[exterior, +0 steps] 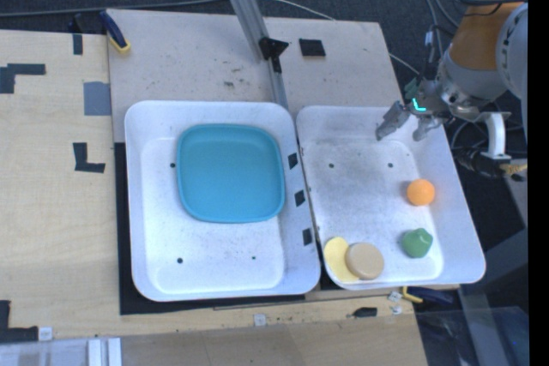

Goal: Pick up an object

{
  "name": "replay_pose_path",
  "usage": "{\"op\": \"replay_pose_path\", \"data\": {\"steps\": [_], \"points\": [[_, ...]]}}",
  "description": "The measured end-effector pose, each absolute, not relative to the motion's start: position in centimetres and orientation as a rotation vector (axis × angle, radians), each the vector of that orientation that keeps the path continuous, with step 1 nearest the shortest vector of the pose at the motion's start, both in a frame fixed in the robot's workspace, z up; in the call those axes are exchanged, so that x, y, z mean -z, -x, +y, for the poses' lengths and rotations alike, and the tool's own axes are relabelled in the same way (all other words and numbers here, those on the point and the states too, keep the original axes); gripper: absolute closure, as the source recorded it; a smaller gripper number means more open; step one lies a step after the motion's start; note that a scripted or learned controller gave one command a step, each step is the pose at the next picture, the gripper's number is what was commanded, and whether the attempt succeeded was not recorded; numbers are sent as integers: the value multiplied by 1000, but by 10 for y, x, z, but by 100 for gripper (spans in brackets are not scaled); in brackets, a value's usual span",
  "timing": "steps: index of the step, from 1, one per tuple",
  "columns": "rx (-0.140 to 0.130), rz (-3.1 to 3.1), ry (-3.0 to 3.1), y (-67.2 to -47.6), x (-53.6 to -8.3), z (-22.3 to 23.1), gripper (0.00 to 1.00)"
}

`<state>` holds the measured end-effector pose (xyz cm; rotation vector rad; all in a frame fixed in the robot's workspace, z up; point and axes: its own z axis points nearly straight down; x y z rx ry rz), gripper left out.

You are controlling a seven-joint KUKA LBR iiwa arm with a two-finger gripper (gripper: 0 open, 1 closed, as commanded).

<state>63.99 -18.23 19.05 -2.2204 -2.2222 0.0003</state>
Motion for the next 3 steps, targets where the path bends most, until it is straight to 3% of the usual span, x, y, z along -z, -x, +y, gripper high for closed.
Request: {"op": "replay_pose_path", "data": {"steps": [1,3], "points": [[0,-2222,2220,-640,-190,-182,0],[-2,-2222,2220,-637,-88,-178,0]]}}
